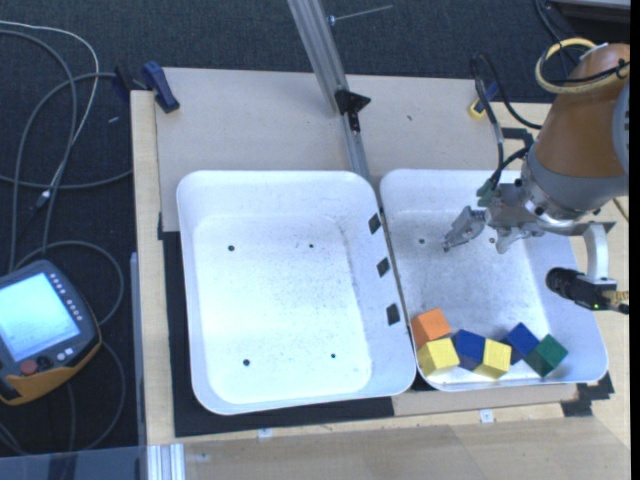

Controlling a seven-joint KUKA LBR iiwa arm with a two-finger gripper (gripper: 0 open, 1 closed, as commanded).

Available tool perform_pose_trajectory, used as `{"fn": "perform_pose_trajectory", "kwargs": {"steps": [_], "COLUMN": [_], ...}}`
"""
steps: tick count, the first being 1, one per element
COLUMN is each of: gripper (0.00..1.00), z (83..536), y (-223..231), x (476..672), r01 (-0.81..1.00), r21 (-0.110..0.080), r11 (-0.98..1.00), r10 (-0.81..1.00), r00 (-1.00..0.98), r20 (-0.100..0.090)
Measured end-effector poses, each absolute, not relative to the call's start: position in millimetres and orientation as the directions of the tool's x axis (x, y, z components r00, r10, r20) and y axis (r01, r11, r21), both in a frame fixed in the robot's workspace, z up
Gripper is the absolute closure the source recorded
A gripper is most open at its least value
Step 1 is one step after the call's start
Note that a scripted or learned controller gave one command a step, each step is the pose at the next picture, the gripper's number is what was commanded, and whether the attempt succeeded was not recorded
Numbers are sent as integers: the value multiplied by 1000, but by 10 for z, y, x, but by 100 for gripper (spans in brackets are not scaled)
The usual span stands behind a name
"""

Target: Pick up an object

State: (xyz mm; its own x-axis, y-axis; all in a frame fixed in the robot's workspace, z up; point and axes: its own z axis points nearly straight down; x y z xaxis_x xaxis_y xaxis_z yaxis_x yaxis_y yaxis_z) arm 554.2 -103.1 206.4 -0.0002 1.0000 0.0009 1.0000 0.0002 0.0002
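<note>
Over the right bin (pixel 440 203), arm (pixel 580 133) reaching in from the right, gripper (pixel 466 230) hanging above the bin's upper middle floor, tilted toward the left. Whether the claw is wide or narrow I cannot tell at this angle and size; nothing shows between its tips, so no object is held. Task looks not yet done: every block sits on the bin floor, none lifted. Blocks are clustered along the near edge of the right bin: orange block (pixel 431 324) at the left end, yellow block (pixel 437 355) just below it and touching, blue block (pixel 469 348) next, second yellow block (pixel 493 357) beside that, another blue block (pixel 521 339), then green block (pixel 548 354) at the far right end. All packed close, several touching, which probably makes a clean grasp harder. Cluster lies well apart from the claw, toward the camera side of the bin, with bare white floor between. Left bin (pixel 200 203) has no blocks in it. What's left, by my read: move the claw toward the near edge, descend on one block (the orange one is nearest), close, lift.
</note>
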Motion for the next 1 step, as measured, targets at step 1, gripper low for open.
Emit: {"fn": "perform_pose_trajectory", "kwargs": {"steps": [1], "gripper": [0], "z": [1134], "y": [-1832], "x": [5521], "r01": [1000], "r21": [-9], "r11": [-6], "r10": [1000], "r00": [6], "r20": [0]}}
